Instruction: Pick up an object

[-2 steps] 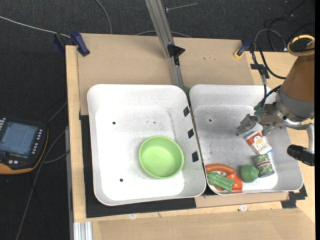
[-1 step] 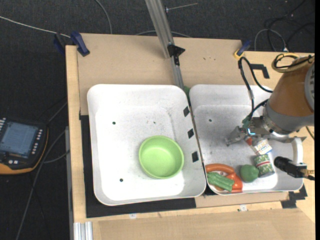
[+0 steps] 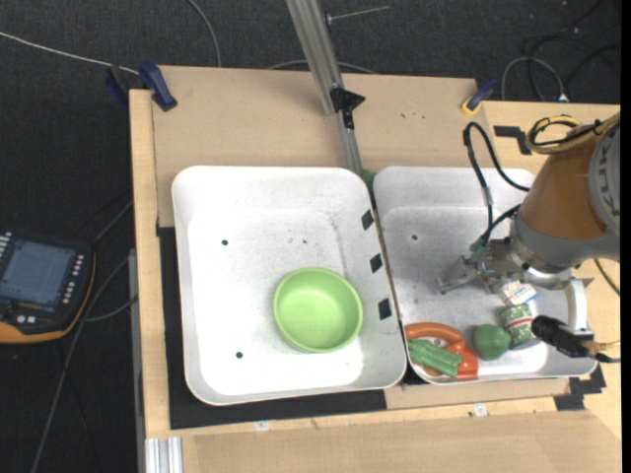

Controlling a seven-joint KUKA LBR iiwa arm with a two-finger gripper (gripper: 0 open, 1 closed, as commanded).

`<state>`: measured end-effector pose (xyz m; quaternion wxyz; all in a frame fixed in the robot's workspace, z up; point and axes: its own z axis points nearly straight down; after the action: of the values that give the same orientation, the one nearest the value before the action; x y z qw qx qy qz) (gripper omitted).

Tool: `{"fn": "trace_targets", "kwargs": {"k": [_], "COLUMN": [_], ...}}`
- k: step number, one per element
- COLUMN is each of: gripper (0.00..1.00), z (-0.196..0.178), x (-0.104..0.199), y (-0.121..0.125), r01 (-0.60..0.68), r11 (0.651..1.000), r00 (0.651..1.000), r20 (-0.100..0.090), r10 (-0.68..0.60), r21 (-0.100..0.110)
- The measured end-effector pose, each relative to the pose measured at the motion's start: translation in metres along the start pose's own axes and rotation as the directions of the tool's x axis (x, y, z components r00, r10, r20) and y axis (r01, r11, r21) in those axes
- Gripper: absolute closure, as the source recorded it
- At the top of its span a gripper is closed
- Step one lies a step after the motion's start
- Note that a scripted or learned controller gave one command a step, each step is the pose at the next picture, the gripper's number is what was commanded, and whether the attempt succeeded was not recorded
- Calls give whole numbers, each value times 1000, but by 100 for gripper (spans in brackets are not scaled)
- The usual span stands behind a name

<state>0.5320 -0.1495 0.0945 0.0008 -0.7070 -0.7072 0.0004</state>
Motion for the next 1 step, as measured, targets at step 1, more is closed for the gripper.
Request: {"fn": "trace_targets", "kwargs": {"k": [1], "gripper": [100], "z": [-12], "x": [0], "y": [1], "r01": [0], "r11": [1000], "r00": [1000], "r20": [0], "r10": [0], "r21": [-3]}}
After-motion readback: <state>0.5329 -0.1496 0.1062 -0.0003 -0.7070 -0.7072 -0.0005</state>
